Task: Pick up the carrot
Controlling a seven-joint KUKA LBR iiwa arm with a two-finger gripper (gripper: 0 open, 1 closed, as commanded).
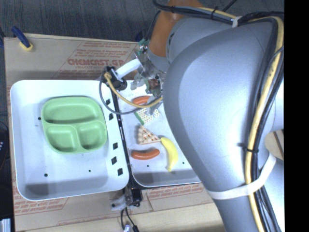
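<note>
**Arm Over the Right Bin, Carrot Not Yet Lifted**

The grey arm [217,105] filled most of the right side, covering much of the right bin [159,180]. The left bin [29,178] held a green divided plate [73,123] and nothing else that could be made out.

The gripper [147,81] hung low at the upper end of the right bin, wrapped in yellow and black cables; whether it was open or closed could not be told. Just below it lay an orange, elongated piece, most likely the carrot [142,100], resting on the bin floor. Judged from this, the pick was not done: grasp and lift remained.

Nearby clutter crowded the target: a green-patterned item [147,115] just beside it, then a pizza slice [146,137], a banana [169,153] and a sausage [145,153], similar in colour and easily mistaken.
</note>
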